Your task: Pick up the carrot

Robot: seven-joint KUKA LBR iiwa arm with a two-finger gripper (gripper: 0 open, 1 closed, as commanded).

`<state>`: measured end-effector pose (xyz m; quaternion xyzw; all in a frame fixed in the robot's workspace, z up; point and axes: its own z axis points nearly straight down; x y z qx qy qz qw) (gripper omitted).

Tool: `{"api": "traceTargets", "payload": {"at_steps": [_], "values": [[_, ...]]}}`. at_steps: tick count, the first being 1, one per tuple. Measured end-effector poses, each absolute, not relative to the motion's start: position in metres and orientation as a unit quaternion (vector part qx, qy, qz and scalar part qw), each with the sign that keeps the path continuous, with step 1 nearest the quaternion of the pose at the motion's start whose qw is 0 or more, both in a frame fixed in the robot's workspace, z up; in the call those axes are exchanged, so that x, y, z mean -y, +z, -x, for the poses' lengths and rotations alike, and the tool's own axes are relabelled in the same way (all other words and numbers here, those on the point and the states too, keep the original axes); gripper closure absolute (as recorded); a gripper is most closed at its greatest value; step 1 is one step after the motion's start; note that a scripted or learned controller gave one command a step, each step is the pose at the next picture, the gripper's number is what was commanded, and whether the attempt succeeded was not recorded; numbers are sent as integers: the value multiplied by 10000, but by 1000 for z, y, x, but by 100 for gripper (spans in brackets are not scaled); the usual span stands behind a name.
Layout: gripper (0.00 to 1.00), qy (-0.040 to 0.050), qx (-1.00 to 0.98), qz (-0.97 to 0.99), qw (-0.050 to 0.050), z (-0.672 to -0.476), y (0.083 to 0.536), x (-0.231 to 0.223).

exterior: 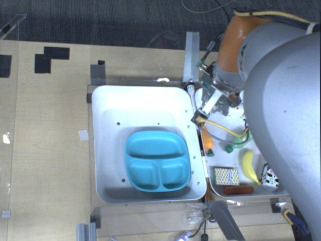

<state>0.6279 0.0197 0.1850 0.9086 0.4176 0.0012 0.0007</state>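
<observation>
The carrot (207, 141) is a small orange piece lying in the right bin (216, 189), tight against that bin's left wall. My gripper (226, 104) hangs over the far part of the right bin, above and a little to the right of the carrot. The grey arm and its orange band cover much of that bin. Nothing shows between the gripper and the carrot.
In the right bin lie a green item (229, 147), a banana (249, 165), a small patterned box (225, 175), a reddish-brown stick (238, 190) and a white-and-black item (270, 178). The left bin (108, 134) holds a blue divided plate (158, 159).
</observation>
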Motion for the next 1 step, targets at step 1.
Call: {"api": "traceTargets", "payload": {"at_steps": [1], "values": [[100,23,-4074,-9132,7,-641,235,-71]]}}
